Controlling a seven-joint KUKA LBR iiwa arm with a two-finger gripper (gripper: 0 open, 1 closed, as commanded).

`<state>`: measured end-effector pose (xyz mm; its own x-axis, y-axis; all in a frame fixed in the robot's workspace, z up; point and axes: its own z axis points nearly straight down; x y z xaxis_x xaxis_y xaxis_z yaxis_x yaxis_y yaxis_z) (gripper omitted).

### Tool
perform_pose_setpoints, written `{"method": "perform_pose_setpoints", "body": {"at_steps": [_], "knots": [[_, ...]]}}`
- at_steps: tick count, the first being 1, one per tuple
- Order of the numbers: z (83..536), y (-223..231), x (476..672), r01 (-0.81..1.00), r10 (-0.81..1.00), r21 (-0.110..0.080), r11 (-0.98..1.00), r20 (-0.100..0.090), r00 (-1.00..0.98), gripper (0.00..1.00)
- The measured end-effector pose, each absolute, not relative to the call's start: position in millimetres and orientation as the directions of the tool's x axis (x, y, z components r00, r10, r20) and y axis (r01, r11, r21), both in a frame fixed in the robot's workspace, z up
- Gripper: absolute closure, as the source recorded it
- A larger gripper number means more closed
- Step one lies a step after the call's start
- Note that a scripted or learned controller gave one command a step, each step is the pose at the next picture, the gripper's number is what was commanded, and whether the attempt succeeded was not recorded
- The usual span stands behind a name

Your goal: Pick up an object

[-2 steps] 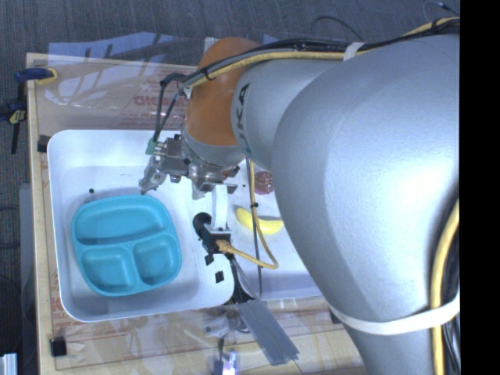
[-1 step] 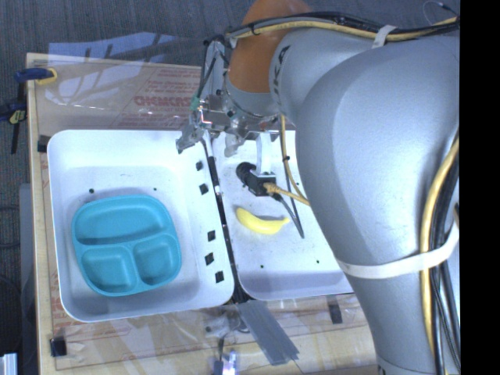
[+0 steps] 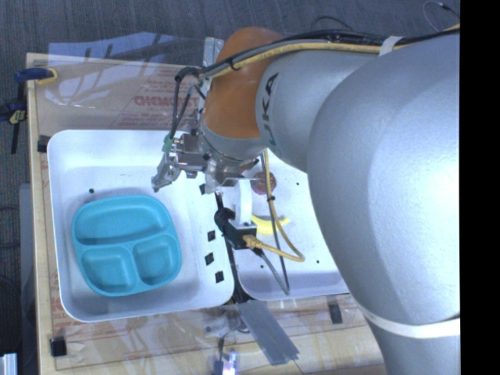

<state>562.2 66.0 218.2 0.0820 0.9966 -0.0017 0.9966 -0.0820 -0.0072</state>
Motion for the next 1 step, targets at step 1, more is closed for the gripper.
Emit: {"method": "perform_pose_setpoints", "body": {"at_steps": [1], "knots": [[188.6,90.2,574.0,0.999,0.999,-0.011,-0.033,-0.002,0.033,0.00]]}}
